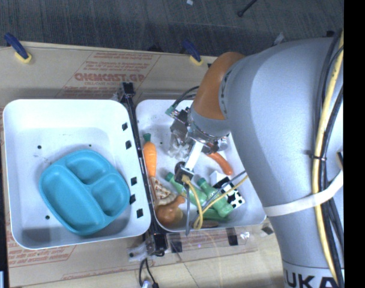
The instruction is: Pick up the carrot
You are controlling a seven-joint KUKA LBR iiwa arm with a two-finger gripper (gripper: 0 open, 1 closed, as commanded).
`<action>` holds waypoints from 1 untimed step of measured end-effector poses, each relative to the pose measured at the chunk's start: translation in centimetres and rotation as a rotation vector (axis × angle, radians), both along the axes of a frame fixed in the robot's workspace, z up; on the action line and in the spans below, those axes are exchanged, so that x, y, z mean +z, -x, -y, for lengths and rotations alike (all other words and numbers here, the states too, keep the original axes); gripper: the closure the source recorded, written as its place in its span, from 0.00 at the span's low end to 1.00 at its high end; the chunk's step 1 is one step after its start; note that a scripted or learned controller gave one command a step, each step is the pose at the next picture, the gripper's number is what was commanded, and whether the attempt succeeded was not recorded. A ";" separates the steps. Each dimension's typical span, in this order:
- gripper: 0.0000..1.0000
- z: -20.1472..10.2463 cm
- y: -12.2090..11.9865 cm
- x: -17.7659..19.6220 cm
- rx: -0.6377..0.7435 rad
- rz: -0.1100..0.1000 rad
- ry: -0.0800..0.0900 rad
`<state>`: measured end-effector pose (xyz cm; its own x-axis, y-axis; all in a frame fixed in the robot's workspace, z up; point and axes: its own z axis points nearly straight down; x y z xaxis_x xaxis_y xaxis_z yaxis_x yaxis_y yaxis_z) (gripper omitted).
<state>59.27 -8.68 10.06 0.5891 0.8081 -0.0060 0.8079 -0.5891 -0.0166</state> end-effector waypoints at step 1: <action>0.00 0.0 0.0 0.0 0.000 0.000 0.000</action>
<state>59.26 -8.69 10.05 0.5891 0.8080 -0.0063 0.8079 -0.5891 -0.0168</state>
